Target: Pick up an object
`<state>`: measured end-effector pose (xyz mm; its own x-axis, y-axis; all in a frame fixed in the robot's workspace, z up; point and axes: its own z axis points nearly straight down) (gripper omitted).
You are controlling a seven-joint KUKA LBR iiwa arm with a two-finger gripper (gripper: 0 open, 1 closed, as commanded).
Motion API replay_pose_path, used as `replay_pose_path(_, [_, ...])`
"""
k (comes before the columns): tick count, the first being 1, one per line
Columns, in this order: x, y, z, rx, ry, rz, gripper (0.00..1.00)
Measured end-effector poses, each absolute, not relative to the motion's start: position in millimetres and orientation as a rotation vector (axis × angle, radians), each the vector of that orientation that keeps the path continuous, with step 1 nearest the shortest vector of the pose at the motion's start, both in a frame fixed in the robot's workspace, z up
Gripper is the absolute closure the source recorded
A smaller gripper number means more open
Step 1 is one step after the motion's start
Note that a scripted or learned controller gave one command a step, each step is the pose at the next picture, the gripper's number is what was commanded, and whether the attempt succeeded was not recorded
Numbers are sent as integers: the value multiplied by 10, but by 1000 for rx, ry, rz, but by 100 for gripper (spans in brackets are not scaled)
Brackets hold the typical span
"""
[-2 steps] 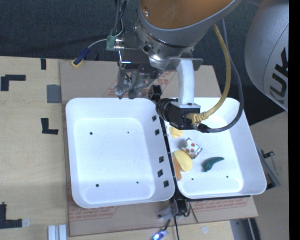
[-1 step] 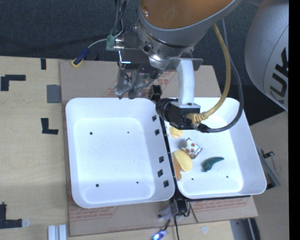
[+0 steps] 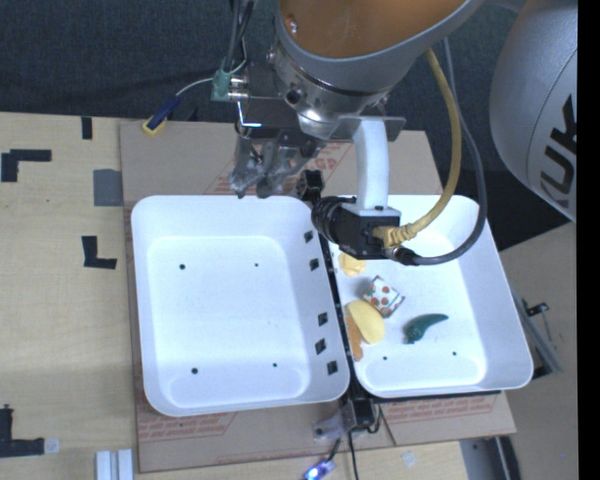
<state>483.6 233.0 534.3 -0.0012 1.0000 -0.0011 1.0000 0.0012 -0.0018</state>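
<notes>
Jaws (image 3: 264,175) above the left bin's (image 3: 150,309) far rim, spread impossible to tell, with 4 small objects, yellow piece (image 3: 367,322) nearest, lying lower right in the right bin (image 3: 497,309).

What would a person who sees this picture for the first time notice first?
First, the big grey arm with its orange band filling the top, its gripper hanging above the far edge of the left bin. Next, the small things in the right bin: a yellow piece, a white patterned piece, and a dark green piece.
</notes>
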Motion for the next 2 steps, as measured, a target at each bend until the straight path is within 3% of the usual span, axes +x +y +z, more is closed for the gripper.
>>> replay_pose_path(2, [4837, 2329, 5343, -2220, -2222, 3, 100])
